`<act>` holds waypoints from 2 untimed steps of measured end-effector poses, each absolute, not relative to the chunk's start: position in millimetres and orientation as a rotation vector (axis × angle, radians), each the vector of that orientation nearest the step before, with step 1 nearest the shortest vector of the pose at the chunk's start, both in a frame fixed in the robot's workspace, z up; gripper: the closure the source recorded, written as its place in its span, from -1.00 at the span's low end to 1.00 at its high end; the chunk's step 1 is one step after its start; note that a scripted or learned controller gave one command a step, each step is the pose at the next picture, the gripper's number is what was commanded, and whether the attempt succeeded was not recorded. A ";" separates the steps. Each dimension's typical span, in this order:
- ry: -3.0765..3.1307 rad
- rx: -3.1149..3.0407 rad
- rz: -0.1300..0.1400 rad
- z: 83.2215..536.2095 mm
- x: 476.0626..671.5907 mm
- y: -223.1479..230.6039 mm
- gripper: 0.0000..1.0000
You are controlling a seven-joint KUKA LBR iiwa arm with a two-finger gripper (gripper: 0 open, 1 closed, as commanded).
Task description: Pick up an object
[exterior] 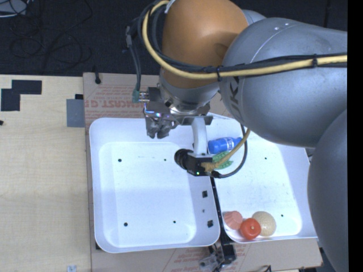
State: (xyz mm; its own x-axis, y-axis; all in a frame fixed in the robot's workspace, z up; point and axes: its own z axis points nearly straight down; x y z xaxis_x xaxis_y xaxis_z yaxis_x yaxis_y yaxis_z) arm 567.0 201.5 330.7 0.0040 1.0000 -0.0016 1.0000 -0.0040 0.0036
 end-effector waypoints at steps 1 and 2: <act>2.229 2.221 -0.016 238.1 566.6 244.8 1.00; 2.223 2.222 -0.007 243.7 567.7 243.1 -1.00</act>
